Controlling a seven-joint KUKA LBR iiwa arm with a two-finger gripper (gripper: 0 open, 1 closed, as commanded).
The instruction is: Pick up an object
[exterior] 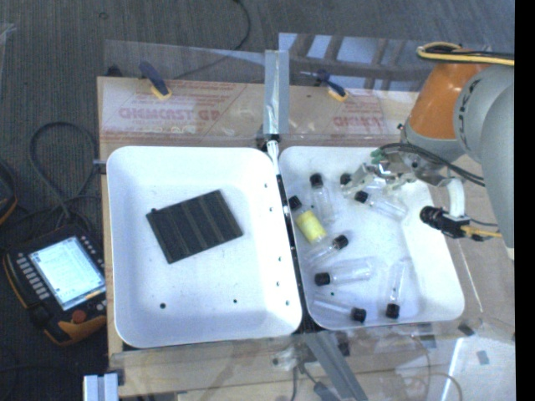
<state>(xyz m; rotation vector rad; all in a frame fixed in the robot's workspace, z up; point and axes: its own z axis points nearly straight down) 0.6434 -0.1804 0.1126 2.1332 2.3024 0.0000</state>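
The right bin [435, 303] holds several clear plastic vials with black caps, such as one [333, 246] near the middle and one [344, 274] lower down, plus a small yellow vial [310, 225] by the left wall. My gripper [380, 172] hangs low over the bin's far right part, among the vials near the back wall. Nothing shows clearly between its fingers. A dark ridged rectangular block [195, 225] lies flat in the left bin [134, 307].
The grey arm with its orange band [443, 98] comes in from the upper right and covers the right bin's far corner. A cable with a black connector [441, 219] hangs over the bin's right rim. A teach pendant [58, 278] lies on the floor at left.
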